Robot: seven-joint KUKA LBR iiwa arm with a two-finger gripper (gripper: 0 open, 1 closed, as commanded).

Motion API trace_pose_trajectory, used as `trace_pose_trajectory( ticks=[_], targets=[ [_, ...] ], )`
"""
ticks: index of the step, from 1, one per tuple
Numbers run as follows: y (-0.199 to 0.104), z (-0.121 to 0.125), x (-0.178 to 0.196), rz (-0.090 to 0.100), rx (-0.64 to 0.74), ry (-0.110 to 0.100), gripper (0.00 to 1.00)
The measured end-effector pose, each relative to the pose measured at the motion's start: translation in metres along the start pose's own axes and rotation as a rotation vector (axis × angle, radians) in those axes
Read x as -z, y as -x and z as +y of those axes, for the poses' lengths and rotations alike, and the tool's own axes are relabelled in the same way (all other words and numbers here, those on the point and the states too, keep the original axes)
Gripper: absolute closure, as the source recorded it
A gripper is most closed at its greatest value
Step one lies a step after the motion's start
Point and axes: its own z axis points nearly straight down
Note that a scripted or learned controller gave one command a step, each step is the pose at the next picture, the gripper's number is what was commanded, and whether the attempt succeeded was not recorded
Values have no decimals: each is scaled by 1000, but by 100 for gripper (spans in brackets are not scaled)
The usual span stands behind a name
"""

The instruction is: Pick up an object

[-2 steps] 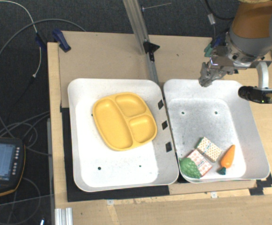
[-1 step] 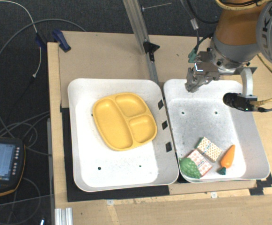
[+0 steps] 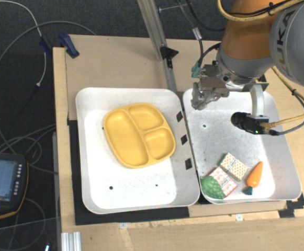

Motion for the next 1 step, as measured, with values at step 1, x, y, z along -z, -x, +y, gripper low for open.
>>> trace_pose_trajectory(
  ticks=[1],
  targets=[
    [-50, -30, -7, -1, 0, -2, 100]
  ],
)
